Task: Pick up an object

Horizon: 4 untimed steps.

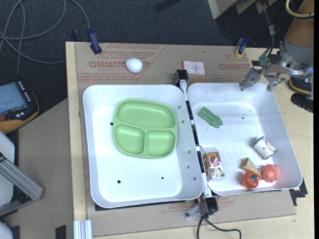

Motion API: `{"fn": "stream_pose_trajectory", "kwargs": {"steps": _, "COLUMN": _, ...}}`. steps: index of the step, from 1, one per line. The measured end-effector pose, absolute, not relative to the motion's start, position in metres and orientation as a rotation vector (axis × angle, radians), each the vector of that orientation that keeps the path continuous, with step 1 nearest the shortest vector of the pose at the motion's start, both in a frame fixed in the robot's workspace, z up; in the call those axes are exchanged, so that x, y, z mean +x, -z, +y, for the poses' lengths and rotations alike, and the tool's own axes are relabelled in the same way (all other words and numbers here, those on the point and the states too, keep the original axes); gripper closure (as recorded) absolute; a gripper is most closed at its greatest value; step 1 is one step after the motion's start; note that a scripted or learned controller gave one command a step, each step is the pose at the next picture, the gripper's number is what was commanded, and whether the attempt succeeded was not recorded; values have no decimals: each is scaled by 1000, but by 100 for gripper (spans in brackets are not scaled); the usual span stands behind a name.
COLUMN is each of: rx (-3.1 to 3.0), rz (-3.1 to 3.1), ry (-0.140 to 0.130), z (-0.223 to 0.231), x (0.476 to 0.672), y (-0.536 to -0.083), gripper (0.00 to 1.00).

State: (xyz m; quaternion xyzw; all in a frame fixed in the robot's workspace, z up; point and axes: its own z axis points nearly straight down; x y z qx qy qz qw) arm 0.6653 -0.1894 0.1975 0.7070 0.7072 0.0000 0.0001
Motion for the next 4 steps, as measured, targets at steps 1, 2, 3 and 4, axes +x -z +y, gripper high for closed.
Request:
{"fn": "stream_pose_trajectory", "kwargs": {"steps": 1, "rx": 2222, "rz": 2223, "ry": 1, "z": -160, "x": 619, "y": -173, "gripper": 0}}
{"fn": "stream_pose_trajectory", "kwargs": {"steps": 2, "rx": 2221, "rz": 2224, "ry": -1, "z": -104, "x": 628, "y": -85, "gripper": 0}}
{"fn": "stream_pose_trajectory", "kwargs": {"steps": 3, "rx": 2220, "rz": 2223, "ry": -1, "z": -105, "x": 628, "y": -95, "gripper": 100}}
{"fn": "stream_pose_trajectory", "kwargs": {"steps": 4, "rx": 2217, "rz": 2223, "ry": -5, "z": -32, "x": 616, "y": -207, "gripper": 100}}
